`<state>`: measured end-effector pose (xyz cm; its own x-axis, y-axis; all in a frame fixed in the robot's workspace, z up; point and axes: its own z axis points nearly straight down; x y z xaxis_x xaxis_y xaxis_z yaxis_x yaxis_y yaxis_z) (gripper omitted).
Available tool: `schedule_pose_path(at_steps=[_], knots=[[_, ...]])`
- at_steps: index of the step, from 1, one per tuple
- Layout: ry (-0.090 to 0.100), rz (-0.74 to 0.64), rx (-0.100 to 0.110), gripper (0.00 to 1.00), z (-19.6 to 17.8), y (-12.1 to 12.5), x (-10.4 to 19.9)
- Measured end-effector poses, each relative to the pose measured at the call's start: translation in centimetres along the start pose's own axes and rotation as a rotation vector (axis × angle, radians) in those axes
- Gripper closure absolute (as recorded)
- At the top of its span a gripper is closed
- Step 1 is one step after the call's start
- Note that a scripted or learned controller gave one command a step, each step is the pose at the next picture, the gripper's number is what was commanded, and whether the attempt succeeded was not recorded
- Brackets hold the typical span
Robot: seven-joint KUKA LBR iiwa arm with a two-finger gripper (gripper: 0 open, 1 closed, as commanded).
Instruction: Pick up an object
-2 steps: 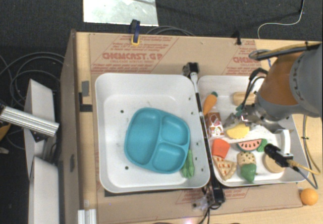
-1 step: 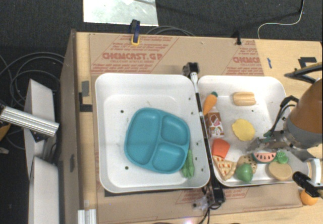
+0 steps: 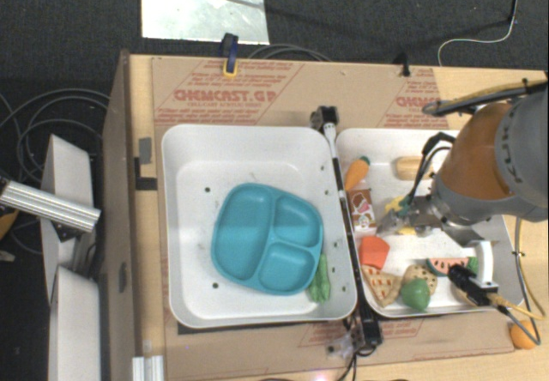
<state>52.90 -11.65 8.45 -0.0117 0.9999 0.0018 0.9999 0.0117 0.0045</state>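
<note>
Brown cardboard with red print covers the bench, and two shallow white bins sit on it side by side. I use the right bin as the landmark. Left of it, touching along a shared edge, is the left bin. That bin holds a turquoise divided plate with three compartments, and a green leafy toy lies beside the plate, against the wall nearest the right bin.

Inside the right bin lie small toy foods. An orange carrot with a green top lies in its far left corner, and a beige bread roll is just to the right of it. An orange-red block lies by its left wall, lower down. In its near part are a waffle-like triangle, a green round fruit and a watermelon slice with red flesh and dark seeds.

The grey arm with its orange band reaches over the right half of this bin. The gripper is low over the middle of the bin, near some small yellow pieces. I cannot tell how far it is opened, or whether it holds anything.
</note>
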Motion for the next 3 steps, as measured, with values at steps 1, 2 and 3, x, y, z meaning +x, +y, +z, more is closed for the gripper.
schedule_pose_path(at_steps=[1,2,3], knots=[[-0.004,0.007,-0.002,0.00,0.0,4.1,-3.0],[-0.003,0.004,0.000,1.00,-1.1,4.0,-2.9],[0.001,-0.002,-0.003,1.00,-10.5,3.4,6.8]])
